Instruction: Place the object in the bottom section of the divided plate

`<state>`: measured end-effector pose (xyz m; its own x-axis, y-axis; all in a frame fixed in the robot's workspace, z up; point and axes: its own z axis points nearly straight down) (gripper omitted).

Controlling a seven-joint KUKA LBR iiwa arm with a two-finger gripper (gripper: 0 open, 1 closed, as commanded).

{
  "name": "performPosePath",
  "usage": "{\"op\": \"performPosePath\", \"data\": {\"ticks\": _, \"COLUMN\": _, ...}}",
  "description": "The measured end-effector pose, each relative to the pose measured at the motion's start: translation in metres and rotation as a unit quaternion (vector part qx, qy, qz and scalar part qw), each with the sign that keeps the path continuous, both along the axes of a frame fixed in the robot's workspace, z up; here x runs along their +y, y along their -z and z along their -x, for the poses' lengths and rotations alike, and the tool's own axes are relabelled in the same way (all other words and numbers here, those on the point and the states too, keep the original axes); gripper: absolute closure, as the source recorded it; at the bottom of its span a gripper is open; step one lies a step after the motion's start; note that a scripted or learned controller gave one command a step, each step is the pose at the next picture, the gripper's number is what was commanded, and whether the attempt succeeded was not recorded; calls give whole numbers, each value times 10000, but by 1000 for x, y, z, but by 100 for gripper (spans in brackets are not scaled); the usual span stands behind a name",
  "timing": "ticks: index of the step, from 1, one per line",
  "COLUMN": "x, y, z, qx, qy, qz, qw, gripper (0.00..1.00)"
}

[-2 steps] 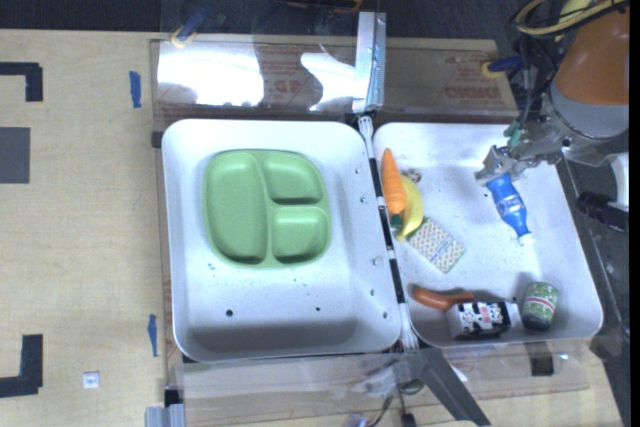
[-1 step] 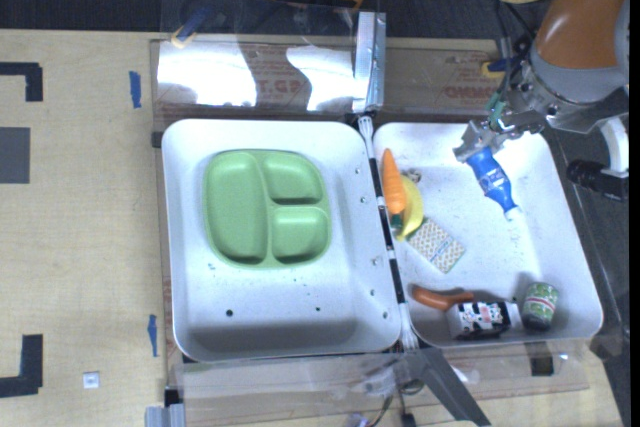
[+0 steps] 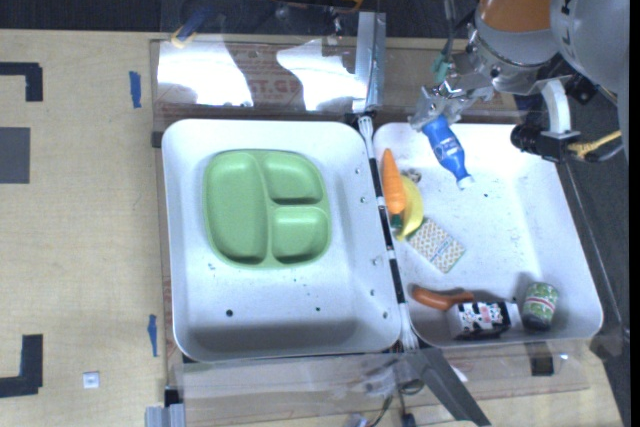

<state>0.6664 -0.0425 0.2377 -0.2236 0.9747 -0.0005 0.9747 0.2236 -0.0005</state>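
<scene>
Gripper [image 3: 443, 105] hangs at the right bin's [image 3: 575, 215] far edge, fingers pinching the blue bottle [image 3: 447, 149] by its top; next call: carry it left to the green plate's [image 3: 228, 205] bottom section.

Count of things on the bench

There were two white bins [image 3: 190, 315], one green divided plate [image 3: 266, 206], one blue bottle [image 3: 446, 151], one carrot [image 3: 393, 183], one banana [image 3: 409, 214], one patterned packet [image 3: 436, 244], one cow-print carton [image 3: 483, 317] and one small green can [image 3: 540, 305].
</scene>
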Motion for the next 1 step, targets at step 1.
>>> {"op": "performPosePath", "data": {"ticks": 1, "x": 101, "y": 55, "z": 57, "qx": 21, "qy": 545, "qz": 1, "qw": 9985, "gripper": 100}}
